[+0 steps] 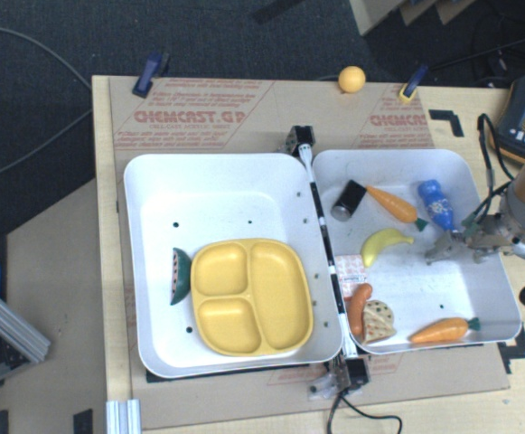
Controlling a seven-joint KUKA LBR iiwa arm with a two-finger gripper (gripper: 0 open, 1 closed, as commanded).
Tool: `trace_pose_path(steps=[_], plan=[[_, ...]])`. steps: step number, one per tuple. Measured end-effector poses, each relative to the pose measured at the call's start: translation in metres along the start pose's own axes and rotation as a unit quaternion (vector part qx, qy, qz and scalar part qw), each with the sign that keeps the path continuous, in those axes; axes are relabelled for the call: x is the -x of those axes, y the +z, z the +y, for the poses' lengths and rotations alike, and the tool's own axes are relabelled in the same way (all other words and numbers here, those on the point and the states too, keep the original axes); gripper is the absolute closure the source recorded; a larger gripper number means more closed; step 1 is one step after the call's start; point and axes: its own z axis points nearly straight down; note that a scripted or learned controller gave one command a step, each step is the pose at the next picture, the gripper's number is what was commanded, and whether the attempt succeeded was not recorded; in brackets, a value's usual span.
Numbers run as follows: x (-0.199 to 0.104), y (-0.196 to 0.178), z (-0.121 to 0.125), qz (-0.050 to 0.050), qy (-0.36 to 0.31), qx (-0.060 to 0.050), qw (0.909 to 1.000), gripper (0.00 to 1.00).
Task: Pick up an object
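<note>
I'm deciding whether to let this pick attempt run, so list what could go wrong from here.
1. The tool sits low by the right bin's far wall, close to the blue plastic bottle; it may nudge the bottle rather than grip it.
2. The yellow toy banana and the upper orange toy carrot lie close together, so a sweep could scatter them.

small orange ball [351, 79] on far bench edge | blue clamp [148, 74] at far left of brown cardboard sheet [199, 116] | blue-and-yellow clamp [413, 83] at far right | grey cable [36, 48] on dark carpet, far left
</note>
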Motion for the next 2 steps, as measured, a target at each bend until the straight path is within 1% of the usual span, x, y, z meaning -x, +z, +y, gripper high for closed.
trace_pose_path(steps=[1,2], plan=[[-0.02,0.036,0.08,0.0,-0.001,0.002,1.0,0.0],[-0.02,0.025,0.081,-0.001,-0.001,0.003,1.0,1.0]])
